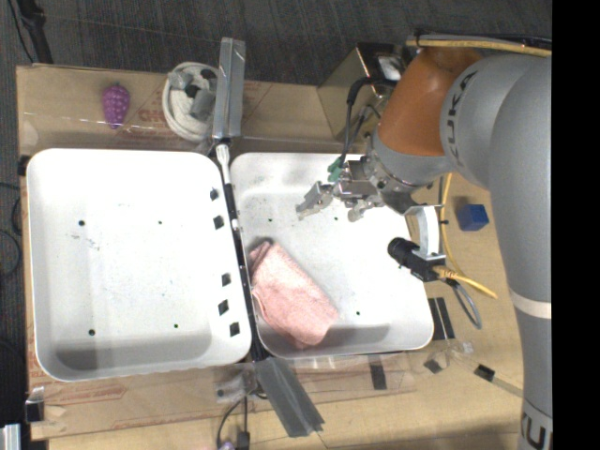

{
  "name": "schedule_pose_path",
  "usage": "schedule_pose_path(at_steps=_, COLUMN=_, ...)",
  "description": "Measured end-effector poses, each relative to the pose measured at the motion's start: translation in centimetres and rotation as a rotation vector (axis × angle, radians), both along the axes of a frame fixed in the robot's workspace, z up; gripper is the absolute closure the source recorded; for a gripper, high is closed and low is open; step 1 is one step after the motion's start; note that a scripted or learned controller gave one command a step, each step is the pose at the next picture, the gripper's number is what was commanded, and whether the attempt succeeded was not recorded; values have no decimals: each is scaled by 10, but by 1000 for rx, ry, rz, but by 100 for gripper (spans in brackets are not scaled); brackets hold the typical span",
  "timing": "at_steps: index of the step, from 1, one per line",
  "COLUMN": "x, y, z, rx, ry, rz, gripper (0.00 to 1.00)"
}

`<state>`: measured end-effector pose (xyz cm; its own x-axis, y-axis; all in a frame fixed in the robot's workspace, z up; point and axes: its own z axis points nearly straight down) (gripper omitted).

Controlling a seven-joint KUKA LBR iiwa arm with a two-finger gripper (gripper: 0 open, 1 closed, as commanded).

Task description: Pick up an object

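The arm [487, 92] carried part of the word KUKA on its grey shell, just above the orange band. Its claw [330, 200] hung over the right bin [394, 331] near that bin's twelve o'clock edge, fingers spread apart with nothing between them. A pink cloth [286, 293] lay crumpled at the bin's seven o'clock. The left bin [122, 345] sat touching beside it. On the brown tabletop [66, 92] a purple object [115, 104] rested at eleven o'clock; dark carpet lay beyond.
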<state>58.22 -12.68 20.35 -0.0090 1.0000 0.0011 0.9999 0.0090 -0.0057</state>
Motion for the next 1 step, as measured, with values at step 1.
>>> schedule_pose_path(at_steps=1, x=-29, y=10, z=-110, rx=0, ry=-8, rz=104, gripper=0)
